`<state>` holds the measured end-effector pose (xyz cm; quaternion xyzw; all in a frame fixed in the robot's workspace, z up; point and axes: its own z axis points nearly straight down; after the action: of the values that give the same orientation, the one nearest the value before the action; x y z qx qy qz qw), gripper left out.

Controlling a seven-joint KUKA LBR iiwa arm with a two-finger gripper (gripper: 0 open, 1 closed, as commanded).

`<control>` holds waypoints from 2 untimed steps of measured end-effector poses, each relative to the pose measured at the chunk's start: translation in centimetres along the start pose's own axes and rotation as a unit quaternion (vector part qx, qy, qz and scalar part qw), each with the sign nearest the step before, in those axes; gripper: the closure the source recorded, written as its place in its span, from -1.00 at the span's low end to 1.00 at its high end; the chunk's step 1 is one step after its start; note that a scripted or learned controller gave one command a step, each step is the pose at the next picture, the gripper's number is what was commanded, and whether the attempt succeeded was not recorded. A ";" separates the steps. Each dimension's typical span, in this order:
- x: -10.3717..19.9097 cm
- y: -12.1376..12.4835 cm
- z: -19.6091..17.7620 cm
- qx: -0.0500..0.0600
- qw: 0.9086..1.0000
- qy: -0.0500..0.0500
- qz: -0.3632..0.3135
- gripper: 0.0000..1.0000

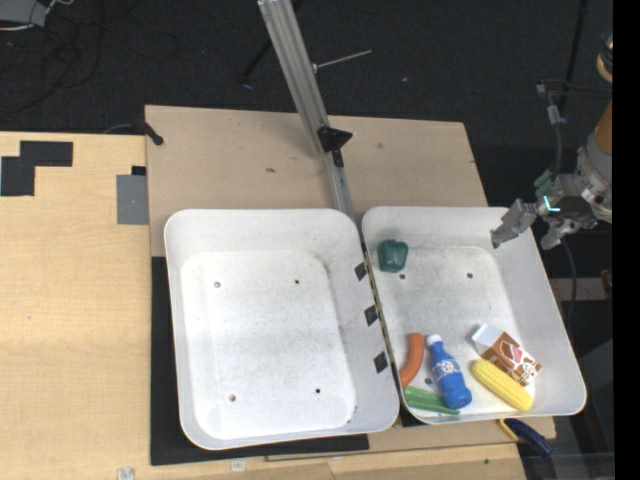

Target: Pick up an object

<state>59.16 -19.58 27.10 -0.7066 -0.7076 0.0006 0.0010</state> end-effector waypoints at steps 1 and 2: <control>0.0 0.0 0.0 0.000 1.000 0.000 0.000 -1.00; 0.6 0.3 4.5 0.002 1.000 0.001 -0.001 -1.00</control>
<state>59.43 -18.96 22.60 -0.7055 -0.7087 0.0016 0.0030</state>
